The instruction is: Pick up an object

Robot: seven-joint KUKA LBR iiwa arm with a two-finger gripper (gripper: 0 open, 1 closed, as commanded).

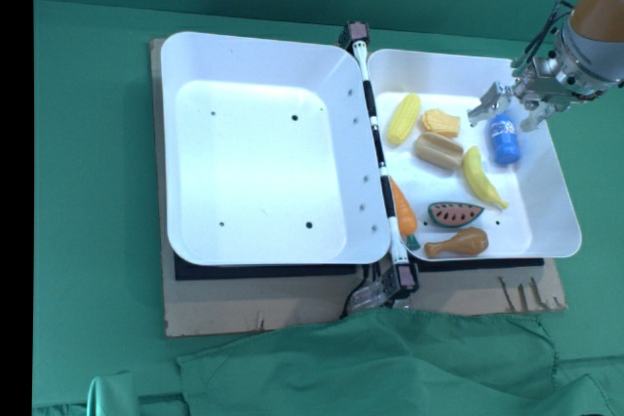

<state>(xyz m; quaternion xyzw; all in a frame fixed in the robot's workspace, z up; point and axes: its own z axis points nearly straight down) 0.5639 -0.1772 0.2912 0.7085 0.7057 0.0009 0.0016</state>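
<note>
Blue bottle [503, 139] sits between the spread fingers of our pincer [510, 110], not gripped, in the right bin [556, 209]. Beside the pincer we see a banana [482, 178] and corn [404, 118].

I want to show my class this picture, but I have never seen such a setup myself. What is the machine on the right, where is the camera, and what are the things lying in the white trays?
One camera looks down at a slant on a bench covered in green cloth. The machine is a robot arm, grey with an orange band, reaching in from the right. Its two-finger hand hangs spread just over a blue bottle in the right bin; nothing is between its fingers. That bin holds toy food: a corn cob, a yellow wedge, a hot dog, a banana, a carrot, a watermelon slice and a chicken drumstick. The left bin sits beside it.
</note>
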